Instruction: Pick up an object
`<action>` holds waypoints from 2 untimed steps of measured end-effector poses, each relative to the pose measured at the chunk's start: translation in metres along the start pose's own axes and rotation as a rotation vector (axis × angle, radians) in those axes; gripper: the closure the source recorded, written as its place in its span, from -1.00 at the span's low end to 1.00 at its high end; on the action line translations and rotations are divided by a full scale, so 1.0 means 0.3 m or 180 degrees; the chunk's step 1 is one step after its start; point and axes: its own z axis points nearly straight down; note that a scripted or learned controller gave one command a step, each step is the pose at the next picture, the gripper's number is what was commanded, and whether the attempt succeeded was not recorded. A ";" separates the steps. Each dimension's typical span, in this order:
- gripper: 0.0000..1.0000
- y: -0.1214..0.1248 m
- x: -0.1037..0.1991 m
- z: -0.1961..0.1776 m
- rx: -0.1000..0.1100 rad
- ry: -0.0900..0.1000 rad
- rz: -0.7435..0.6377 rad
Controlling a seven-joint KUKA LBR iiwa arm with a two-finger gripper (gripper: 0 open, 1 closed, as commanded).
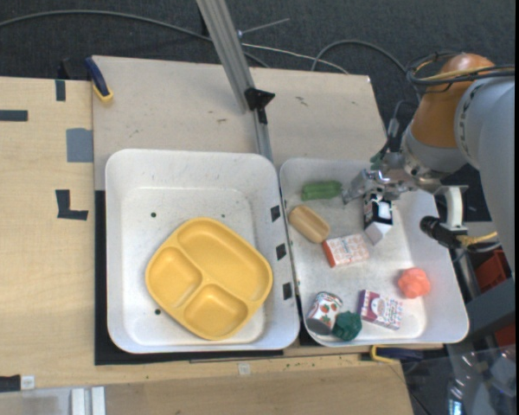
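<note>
The worktop, a pale wooden surface with grey tape marks, is carrying two shallow white bins side by side. The left bin is holding a yellow compartment tray, lying flat and turned at an angle, with three recesses facing up. The right bin is holding the smaller objects. The grey arm, with its orange band, is reaching in from the right over the upper part of the right bin. The claw is pointing down into that bin, just right of the red-and-white box; whether its fingers are apart or together cannot be told from this angle, and no object is seen between them. A metal post is slanting across the top of the scene toward the gap between the bins. Among the objects, a tan bread-like roll is lying near the left wall of the right bin, with a green oblong piece above it. A purple-and-white carton is lying near the lower edge, beside a round printed cup that is touching a dark green lump. An orange-red ball is resting near the right wall, well apart from the claw.
</note>
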 end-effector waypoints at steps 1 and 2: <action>1.00 0.006 0.001 -0.035 -0.0015 -0.0005 -0.0006; 1.00 -0.014 0.000 -0.190 0.0051 0.0030 0.0001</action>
